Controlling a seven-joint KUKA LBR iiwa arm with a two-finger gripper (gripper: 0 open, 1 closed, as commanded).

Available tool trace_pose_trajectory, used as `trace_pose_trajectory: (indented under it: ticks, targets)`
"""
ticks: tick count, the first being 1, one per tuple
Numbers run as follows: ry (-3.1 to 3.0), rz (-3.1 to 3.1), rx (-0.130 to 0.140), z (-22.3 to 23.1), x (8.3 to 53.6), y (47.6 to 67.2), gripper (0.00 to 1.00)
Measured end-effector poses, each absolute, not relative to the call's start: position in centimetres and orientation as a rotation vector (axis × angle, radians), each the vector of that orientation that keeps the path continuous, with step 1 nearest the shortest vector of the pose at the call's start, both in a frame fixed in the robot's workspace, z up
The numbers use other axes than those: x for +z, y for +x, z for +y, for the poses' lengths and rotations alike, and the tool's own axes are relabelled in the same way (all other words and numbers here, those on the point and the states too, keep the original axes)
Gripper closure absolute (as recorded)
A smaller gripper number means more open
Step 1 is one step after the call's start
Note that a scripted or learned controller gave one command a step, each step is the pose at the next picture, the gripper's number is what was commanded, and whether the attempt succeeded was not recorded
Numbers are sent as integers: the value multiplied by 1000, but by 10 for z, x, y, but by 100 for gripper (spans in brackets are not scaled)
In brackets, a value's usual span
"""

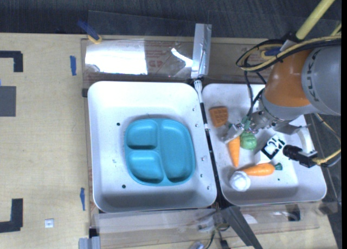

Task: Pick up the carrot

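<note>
Two orange carrots lie in the right bin (309, 188). One carrot (233, 152) stands lengthwise, its tip toward the front, with a green piece (248, 142) at its upper right. The other carrot (259, 170) lies crosswise near the front, with a small teal end at its right. My gripper (242, 129) hangs just above the first carrot's thick end and next to the green piece. The arm's grey wrist and orange band cover the bin's back right. Nothing shows between the gripper and either carrot that tells of a hold.
A brown waffle-like square (219, 115) lies at the right bin's back left. A white round thing (239, 180) sits by the front wall. The left bin (103, 134) holds a blue divided plate (160, 151). A black-and-white tag (272, 147) is by the wrist.
</note>
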State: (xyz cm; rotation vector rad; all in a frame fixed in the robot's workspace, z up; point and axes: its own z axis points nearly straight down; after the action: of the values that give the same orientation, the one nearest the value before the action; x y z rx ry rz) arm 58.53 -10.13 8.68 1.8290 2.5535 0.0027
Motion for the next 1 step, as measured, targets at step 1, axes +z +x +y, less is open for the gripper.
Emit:
trace_pose_trajectory:
  ticks: [1]
  targets:
    - [1829, 2553, 4, -101, 96, 586, 100]
